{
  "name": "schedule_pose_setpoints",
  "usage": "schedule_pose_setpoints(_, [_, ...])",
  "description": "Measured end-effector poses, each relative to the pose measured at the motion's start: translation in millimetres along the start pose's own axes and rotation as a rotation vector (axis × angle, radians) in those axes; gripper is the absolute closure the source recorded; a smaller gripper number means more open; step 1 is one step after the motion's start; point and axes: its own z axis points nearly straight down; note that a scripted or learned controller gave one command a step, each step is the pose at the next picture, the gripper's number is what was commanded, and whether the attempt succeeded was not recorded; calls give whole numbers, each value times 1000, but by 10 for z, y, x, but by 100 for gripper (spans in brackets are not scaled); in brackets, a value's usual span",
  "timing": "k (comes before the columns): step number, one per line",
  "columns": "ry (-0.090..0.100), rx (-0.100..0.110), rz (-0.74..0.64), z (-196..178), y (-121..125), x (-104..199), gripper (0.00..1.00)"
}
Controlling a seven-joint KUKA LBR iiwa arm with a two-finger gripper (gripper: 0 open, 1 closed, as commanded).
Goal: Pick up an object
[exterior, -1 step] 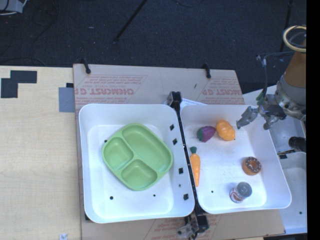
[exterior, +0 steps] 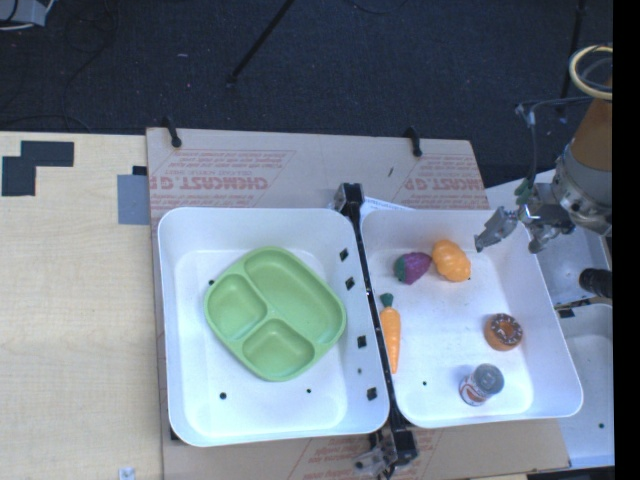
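Looking down on the bench, we see the gripper (exterior: 518,230) at the upper right edge of the right bin (exterior: 545,298), its two fingers spread apart with nothing between them. Nearest to it, just to its left and slightly lower, lies an orange-yellow toy fruit (exterior: 452,261), and touching that on the far side is a purple toy vegetable (exterior: 411,266) with a green top. Below the gripper, well apart, rests a brown doughnut-like piece (exterior: 503,331), and lower still a small can (exterior: 482,384) lying tilted. Further left and down, a toy carrot (exterior: 389,336) lies along the divider between the bins. Beyond that divider, the left bin (exterior: 190,258) holds a green sectioned plate (exterior: 274,313). Both bins sit on a brown cardboard sheet (exterior: 300,173) with red printing, laid over a pale wooden bench (exterior: 70,318) bearing dark grey patches. Behind the gripper, the floor (exterior: 300,48) is dark carpet with cables across it.
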Motion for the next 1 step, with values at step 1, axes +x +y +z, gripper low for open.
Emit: schedule_pose_setpoints(1, [2,6,0,630,-50,-9,0])
